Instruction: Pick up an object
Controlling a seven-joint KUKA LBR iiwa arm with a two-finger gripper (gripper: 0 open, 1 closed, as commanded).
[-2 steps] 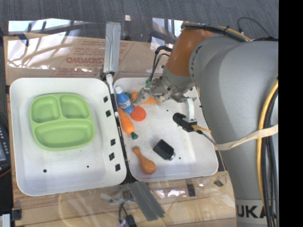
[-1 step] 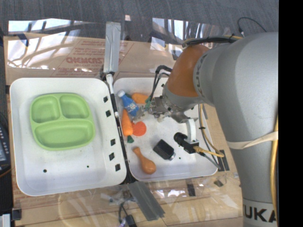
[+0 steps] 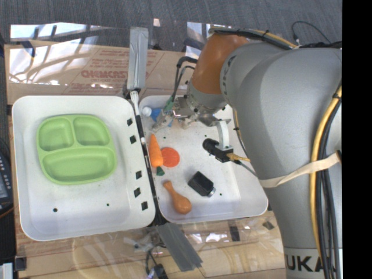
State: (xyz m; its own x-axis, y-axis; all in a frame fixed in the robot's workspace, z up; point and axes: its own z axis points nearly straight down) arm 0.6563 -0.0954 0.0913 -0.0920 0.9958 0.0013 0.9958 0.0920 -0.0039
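Note:
My gripper (image 3: 172,113) is low over the far left part of the right bin (image 3: 244,196), under the orange wrist band. Just to its left, in the bin's far left corner, lies a small blue and white thing (image 3: 147,112). An orange carrot (image 3: 155,150) lies along the bin's left wall, with a flat orange-red disc (image 3: 170,157) beside it. A brown drumstick-shaped piece (image 3: 178,199) rests near the front. To its right sits a black block (image 3: 201,183). I see nothing held in the gripper.
The left bin (image 3: 29,202) holds a green divided plate (image 3: 75,149). A raised divider with black clips (image 3: 139,156) runs between the bins. The grey arm (image 3: 279,109) covers the right bin's right side. Cardboard (image 3: 87,68) lies behind the bins.

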